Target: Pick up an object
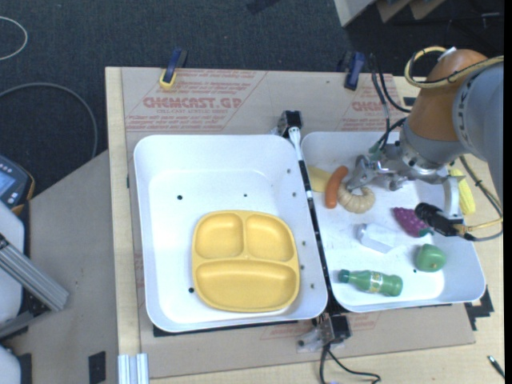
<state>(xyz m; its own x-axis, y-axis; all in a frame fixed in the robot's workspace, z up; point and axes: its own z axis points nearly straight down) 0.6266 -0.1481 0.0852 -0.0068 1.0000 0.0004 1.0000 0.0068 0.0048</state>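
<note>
My gripper [370,174] hangs low over the upper middle of the right bin [468,288], at the end of the grey arm with its orange band [436,112]. Right under and in front of it lies a tan ring-shaped bagel [357,199], and the gripper looks close to or touching it. An orange carrot [334,186] lies just left of the bagel, with a yellow piece [318,180] beside it. Purple grapes [410,221], a green apple [430,258], a green bottle [370,282] and a pale grey block [374,238] lie nearer the front.
The left bin [160,174] holds a yellow divided plate [244,260]. A yellow item [465,196] lies at the right bin's right side, partly under the arm. A black divider [305,184] runs between the bins. Cables [448,224] trail across the right bin.
</note>
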